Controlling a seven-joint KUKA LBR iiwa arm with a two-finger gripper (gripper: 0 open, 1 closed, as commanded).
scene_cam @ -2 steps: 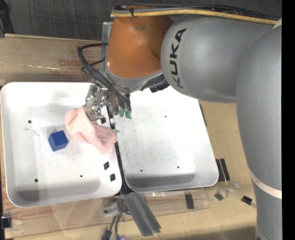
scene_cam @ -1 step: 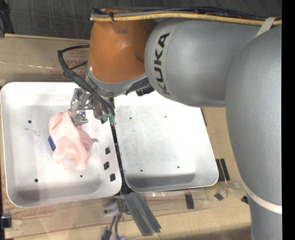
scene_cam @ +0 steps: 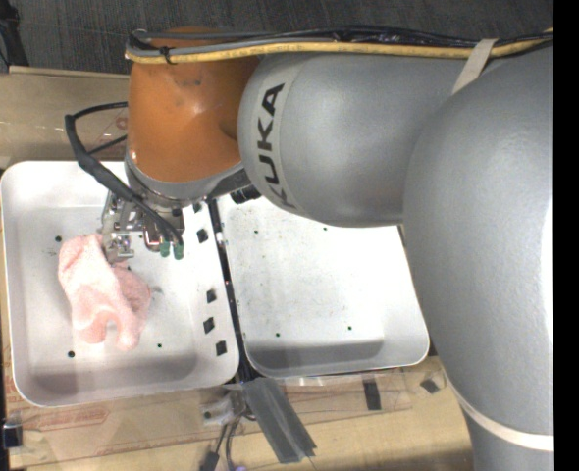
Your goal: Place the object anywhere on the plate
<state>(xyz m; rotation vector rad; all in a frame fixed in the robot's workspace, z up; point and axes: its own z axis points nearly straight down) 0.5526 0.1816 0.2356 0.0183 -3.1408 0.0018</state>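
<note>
A soft, crumpled pink-and-white cloth-like object (scene_cam: 101,292) lies in the left shallow white plastic bin (scene_cam: 34,371), on the left half of its floor. It is elongated, running from upper left to lower right, its surface mottled pale pink. Its upper end lies just beside the gripper hardware.

Slanted overhead view of 2 bins (scene_cam: 34,381)

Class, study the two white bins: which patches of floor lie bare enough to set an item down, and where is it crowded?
The right bin has open floor between the divider and its right wall, up to the arm. In the left bin, a strip runs along the bottom edge below the pink cloth. It is crowded at the cloth's upper end, where the claw hangs.
</note>
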